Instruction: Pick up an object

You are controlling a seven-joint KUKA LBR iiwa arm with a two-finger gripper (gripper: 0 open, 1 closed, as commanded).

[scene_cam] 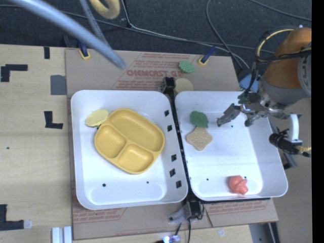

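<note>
- Bins, two shallow white plastic ones, sit side by side on a cardboard sheet (152,72) across the middle of the frame: the left bin (86,186) and the right bin (263,166), with a black divider strip between them.
- Grey arm with an orange band (291,59) enters from the right edge, upper right of the frame, its wrist above the right bin's upper right part.
- Two-finger gripper (234,114) hangs over the upper middle of the right bin; one dark finger points left and down. Whether the fingers are spread or pressed together cannot be told from this angle, and nothing can be seen between them.
- Green leafy-shaped toy piece (199,118) lies in the right bin's upper left, left of the gripper and apart from it.
- Tan flat cracker-shaped piece (199,139) lies just below the green one, touching or almost touching it.
- Pink-red lumpy toy (238,185) rests near the right bin's lower edge, well apart from the gripper.
- Yellow plastic three-compartment plate (129,140) fills the middle of the left bin, tilted diagonally.
- Pale yellow flat piece (96,117) lies at the plate's upper left, touching its rim.
- Small green ridged item (186,67) sits on the cardboard above the bins.
</note>
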